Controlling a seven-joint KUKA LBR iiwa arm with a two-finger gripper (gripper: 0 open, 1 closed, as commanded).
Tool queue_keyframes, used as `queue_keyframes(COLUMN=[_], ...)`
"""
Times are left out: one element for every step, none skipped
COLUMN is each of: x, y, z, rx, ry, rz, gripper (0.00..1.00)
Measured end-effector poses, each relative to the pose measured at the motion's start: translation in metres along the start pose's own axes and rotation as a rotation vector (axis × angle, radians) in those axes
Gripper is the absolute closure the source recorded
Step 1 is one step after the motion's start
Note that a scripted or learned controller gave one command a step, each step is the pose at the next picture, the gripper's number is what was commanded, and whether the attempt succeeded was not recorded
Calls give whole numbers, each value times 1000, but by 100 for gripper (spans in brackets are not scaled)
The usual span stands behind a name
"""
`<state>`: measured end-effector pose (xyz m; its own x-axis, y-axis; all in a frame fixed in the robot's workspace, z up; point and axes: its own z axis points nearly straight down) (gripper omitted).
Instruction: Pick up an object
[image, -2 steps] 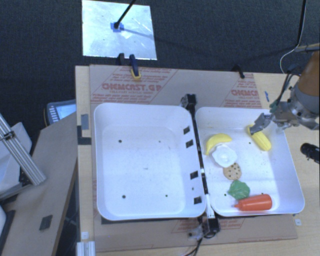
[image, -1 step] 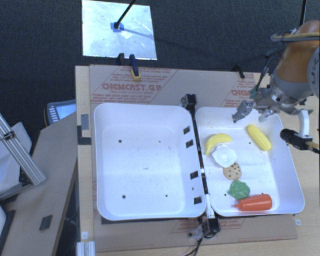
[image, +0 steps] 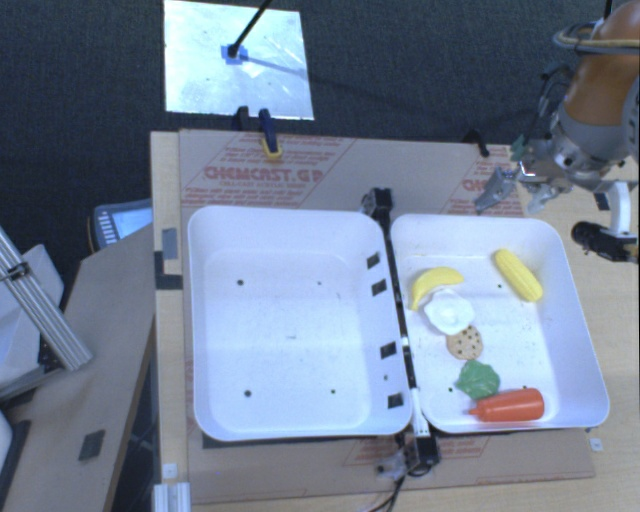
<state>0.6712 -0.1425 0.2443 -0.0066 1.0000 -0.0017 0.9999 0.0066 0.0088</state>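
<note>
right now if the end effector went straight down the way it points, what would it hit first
Probably the far rim of the right bin, or the cardboard just behind it; the end effector hangs above that edge, and depth is unclear.

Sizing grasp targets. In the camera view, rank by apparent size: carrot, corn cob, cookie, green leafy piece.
1. carrot, longest.
2. corn cob, slightly shorter; close enough that the slanted view leaves this unsure.
3. green leafy piece.
4. cookie, near the leafy piece in size.

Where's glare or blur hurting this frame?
Camera view: glare washes out the foil sheet at top; white bin floors are bright but their speckles still read; the gripper looks soft; the food items stay sharp, like the carrot.
</note>
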Motion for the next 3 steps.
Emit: queue_keyframes(x=[97, 121, 140], y=[-1, -66, -134], z=[21, 23, -86], rx=[7, 13, -2], ry=[6, 3, 4], rz=[-6, 1, 0], gripper=[0, 0, 0])
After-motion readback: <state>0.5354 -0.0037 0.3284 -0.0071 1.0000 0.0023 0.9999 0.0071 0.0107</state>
